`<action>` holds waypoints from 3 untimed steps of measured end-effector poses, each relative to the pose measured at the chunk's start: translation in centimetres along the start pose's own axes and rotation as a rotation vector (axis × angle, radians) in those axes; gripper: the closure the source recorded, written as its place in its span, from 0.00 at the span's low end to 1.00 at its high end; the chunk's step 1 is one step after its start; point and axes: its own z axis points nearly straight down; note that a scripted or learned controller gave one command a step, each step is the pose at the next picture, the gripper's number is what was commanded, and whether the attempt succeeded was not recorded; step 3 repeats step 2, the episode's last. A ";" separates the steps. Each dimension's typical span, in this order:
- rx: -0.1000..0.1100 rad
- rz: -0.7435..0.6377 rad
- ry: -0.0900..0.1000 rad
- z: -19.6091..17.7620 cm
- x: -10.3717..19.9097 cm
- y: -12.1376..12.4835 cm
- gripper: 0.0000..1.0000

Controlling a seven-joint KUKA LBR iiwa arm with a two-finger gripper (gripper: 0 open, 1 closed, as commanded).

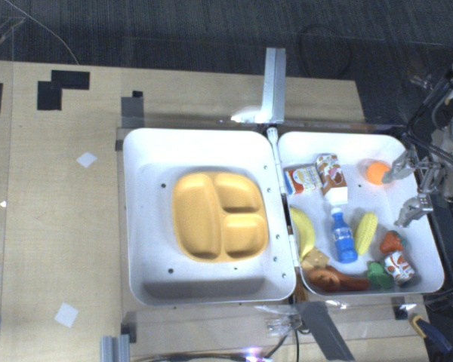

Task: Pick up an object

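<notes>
Jaws released, spread wide, nothing seen between them; gripper (413, 189) hangs over the right bin's (438, 277) 3 o'clock rim. Left bin (143, 202) holds a yellow divided tray (217, 216). No pick made yet; descent, closure and lift all judged outstanding. Nearest candidates: corn cob (366, 232) at the gripper's 8 o'clock, orange ball (377, 173) at 10 o'clock.

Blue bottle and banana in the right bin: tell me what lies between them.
In the camera view, bare white bin floor separates the blue bottle from the banana; nothing lies between them.
</notes>
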 end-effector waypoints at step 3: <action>0.003 -0.021 -0.009 13.1 1.0 -1.4 1.00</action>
